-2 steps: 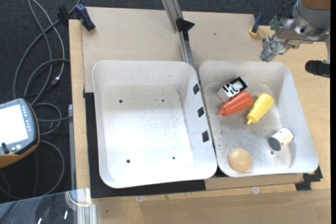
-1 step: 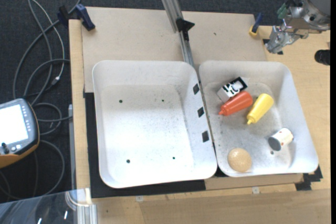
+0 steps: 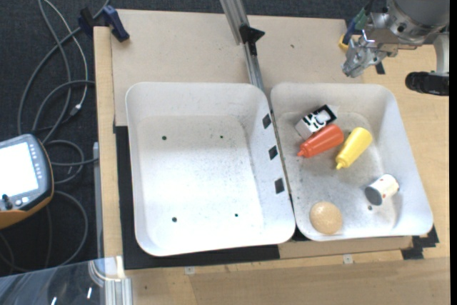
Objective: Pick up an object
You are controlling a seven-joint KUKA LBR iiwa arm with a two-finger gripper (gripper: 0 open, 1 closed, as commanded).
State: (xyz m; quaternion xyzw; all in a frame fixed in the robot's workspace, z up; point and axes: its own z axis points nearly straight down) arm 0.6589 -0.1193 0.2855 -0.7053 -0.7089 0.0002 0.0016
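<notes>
I see the end effector (image 3: 355, 66) above the bench (image 3: 178, 46), behind the right bin (image 3: 407, 153); touching nothing; opening: I cannot tell.

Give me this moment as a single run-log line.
gripper: above bench beyond right bin, nothing visibly held | right bin: orange bottle, yellow bottle, tan ball | pick: not yet done

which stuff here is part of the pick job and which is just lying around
Job:
- gripper, above the right bin's far rim
- right bin, holding:
- orange bottle
- yellow bottle
- black and white box
- tan ball
- small white cup

Lying about:
- left bin
- handheld pendant
- grey cables
- blue clamp
</notes>
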